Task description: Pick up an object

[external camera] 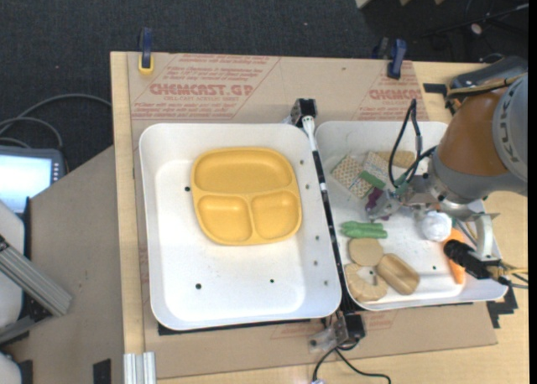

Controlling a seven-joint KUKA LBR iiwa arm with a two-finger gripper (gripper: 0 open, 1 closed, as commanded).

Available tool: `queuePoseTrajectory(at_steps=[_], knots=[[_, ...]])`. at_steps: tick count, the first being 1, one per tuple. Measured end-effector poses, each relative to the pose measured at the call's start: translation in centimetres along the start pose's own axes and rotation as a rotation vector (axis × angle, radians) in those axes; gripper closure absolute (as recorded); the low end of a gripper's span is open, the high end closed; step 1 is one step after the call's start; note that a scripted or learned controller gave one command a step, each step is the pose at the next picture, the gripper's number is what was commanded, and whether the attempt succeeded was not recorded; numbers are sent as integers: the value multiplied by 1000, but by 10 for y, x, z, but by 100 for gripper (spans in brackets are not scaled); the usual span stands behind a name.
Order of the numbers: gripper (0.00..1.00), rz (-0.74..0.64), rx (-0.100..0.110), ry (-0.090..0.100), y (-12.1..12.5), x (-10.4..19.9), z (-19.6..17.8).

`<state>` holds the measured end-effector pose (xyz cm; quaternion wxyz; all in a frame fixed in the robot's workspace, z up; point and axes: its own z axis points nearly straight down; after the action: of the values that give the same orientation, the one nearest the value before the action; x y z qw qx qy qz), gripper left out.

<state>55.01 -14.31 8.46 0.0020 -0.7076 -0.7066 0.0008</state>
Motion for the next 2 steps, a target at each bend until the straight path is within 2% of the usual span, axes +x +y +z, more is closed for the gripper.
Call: queuePoseTrajectory(at_steps=[1, 2], knots=[[0, -6, -9, -3, 44, 36, 0], [0, 0, 1, 0, 13, 20, 0]])
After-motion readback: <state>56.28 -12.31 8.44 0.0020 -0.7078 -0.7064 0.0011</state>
